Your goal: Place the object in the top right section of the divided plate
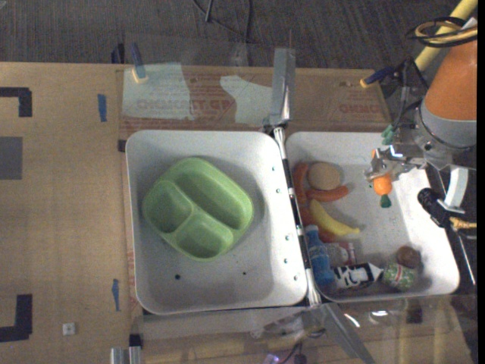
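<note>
- Now we are looking at the gripper (pixel 386 174), hanging over the right bin (pixel 443 275), and its fingers are pinching a small orange carrot toy (pixel 383 187) with a green tip.
- We are guessing it is holding the carrot up high so it can carry it over.
- Far to the gripper's left, one green divided plate (pixel 198 206) is waiting in the left bin (pixel 148 279); it has three parts.
- Below and left of the gripper, we are counting one banana (pixel 333 220), one potato (pixel 324 176) and two bins.
</note>
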{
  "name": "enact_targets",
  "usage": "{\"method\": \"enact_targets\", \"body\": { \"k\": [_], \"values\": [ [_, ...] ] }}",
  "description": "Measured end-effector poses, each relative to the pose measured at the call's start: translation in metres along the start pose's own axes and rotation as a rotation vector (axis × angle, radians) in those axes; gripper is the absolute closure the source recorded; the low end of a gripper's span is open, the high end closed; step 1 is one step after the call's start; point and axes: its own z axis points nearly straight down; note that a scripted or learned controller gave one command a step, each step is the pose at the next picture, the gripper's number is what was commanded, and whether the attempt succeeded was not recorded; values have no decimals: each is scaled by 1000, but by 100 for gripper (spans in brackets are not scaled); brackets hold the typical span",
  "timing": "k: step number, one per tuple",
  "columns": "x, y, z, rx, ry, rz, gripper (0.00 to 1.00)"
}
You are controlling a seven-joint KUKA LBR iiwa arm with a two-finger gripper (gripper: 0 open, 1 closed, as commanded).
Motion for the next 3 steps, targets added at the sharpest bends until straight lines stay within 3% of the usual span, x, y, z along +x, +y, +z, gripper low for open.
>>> {"method": "enact_targets", "body": {
  "k": [1, 2, 3],
  "values": [
    [56, 1, 30, 2, 2, 121, 100],
    [114, -18, 30, 4, 1, 214, 100],
    [204, 4, 30, -3, 0, -42, 100]
  ]
}}
